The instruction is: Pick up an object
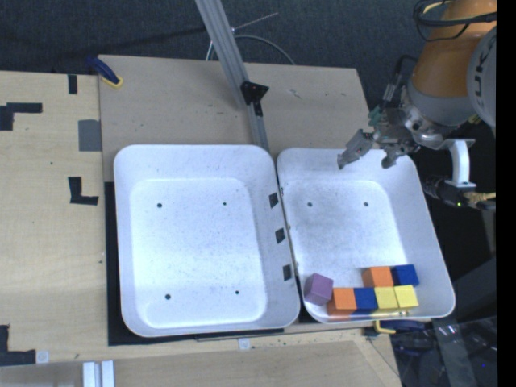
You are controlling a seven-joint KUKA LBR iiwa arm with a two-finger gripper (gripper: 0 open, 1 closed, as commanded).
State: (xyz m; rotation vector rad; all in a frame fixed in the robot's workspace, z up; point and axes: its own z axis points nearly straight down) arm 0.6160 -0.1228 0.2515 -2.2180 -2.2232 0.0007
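**Arm parked over the back rim of the right bin, blocks all at the front**

Looking down on a tan counter (177, 103) with two shallow white bins side by side. Left bin (129, 240) showing just speckled floor and a few dark dots. Right bin (419, 216) holding a little cluster of blocks jammed along its near edge: purple block (319, 287) at the left end, tilted a bit and slightly apart, then an orange block (344, 298), blue block (365, 298), and two yellow blocks (396, 297) in a row, touching. Behind that row, a second orange block (376, 277) and a second blue block (405, 275), also side by side.

Gripper (369, 156) hanging at the far right corner of the right bin, right about over the rim, well apart from the blocks. Fingers spread, one dark tip (348, 157) angled down-left and the other to its right, nothing pinched between them. Orange band of the arm (447, 59) up at the top right.

Grey metal pole (230, 47) slanting across the counter toward the gap between the bins.
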